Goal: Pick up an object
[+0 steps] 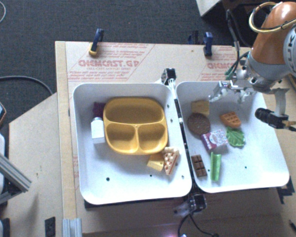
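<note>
2 white bins sit side by side. The gripper (230, 90) hangs over the right bin (266, 167) near 12 o'clock, its jaws apart and holding nothing. A waffle (230, 119) lies just below it, at 6 o'clock. A brown cookie (199, 124) sits at 8 o'clock. The left bin (89, 177) holds a yellow tray (135, 125).

Looked like a robotics lab: clamps (95, 42) pinned a printed board (113, 63) to the surface, loose cables (19, 80) ran over dark carpet (39, 23), aluminium framing (7, 172) at left.
</note>
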